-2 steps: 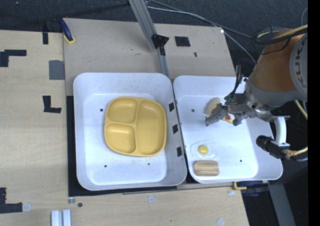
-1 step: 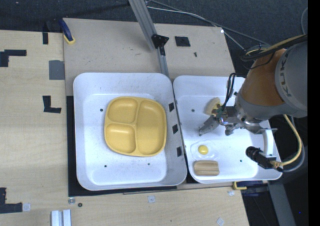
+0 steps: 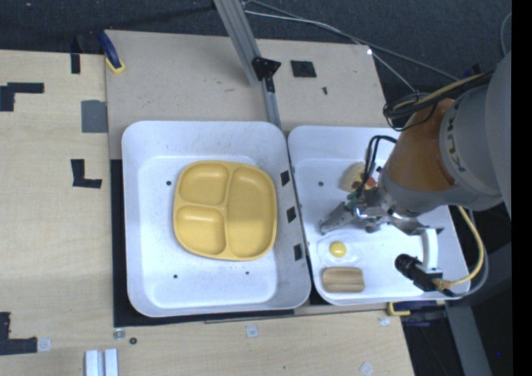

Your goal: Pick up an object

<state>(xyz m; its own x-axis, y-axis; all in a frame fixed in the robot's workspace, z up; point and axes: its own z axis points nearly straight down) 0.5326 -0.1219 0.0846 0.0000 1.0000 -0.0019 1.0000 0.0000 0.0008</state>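
Three loose items lie in the right bin (image 3: pixel 326 154): a small yellow round piece (image 3: pixel 337 249), a tan block (image 3: pixel 342 279) just below it near the front wall, and a pale item (image 3: pixel 356 173) toward the back, partly hidden by the arm (image 3: pixel 424 158). The left bin (image 3: pixel 150 158) holds a yellow divided plate (image 3: pixel 225 209).

The gripper (image 3: pixel 337 218) is low in the right bin, between the pale item and the yellow round piece and close to the wall the two bins share. We cannot tell whether it is spread or pressed together, and we see nothing held in it. We judge the pick as not yet made.

Risks as we read them:
- Target unclear. The gripper is beside the yellow piece rather than over it, so a closure here may catch only air.
- The yellow piece looks small and rounded. A pinch off its centre could squirt it sideways into the tan block or against the bin wall.
- The yellow piece and tan block lie close together. A descent there could push one while reaching for the other.
- The arm hides part of the pale item, so we cannot judge how well it could be gripped.
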